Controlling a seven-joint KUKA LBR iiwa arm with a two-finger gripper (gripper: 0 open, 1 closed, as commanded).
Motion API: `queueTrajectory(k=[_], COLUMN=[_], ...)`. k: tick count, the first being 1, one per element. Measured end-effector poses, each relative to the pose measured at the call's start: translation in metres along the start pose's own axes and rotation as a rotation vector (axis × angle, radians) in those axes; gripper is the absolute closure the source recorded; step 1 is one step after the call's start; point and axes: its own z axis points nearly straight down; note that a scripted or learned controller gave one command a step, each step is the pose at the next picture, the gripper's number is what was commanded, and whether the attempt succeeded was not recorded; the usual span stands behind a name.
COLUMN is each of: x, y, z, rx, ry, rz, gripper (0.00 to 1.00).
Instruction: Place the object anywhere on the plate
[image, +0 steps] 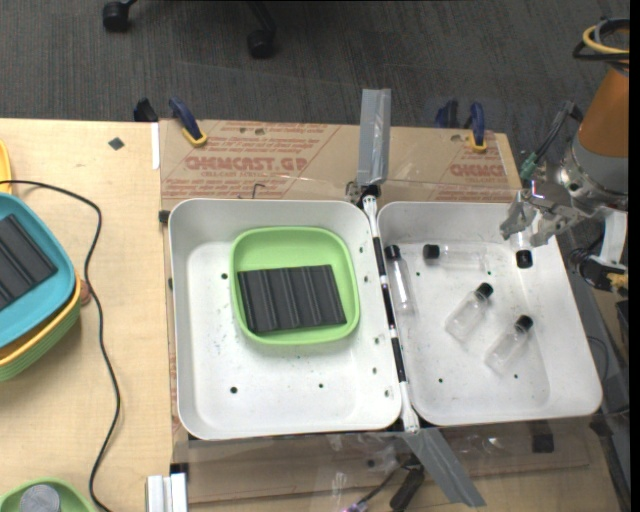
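A green square plate (295, 250) sits in the left white bin (200, 330) with a black ribbed pad (290, 298) lying on it. Several clear vials with black caps lie in the right bin (560, 390): one (468, 312) at its middle, one (508, 343) lower right, one (432, 253) near the far wall. A thin clear tube (398, 282) lies along the left wall. My gripper (532, 228) hangs over the right bin's far right corner. A small black cap (523, 260) shows just below it; whether it is held is unclear.
Cardboard (300, 155) backs the bins, held by blue and yellow clamps (186, 120). A grey strip (374, 140) stands upright at the divider. Stacked teal and yellow trays (30, 285) and a black cable (100, 330) lie on the wooden bench at left.
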Motion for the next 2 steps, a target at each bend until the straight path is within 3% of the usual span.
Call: queueTrajectory(k=[1, 2], x=[0.0, -0.026], y=[0.0, 0.011], z=[0.0, -0.035], rx=[0.0, -0.001], ry=[0.0, 0.0], rz=[0.0, 0.307], gripper=[0.0, 0.0])
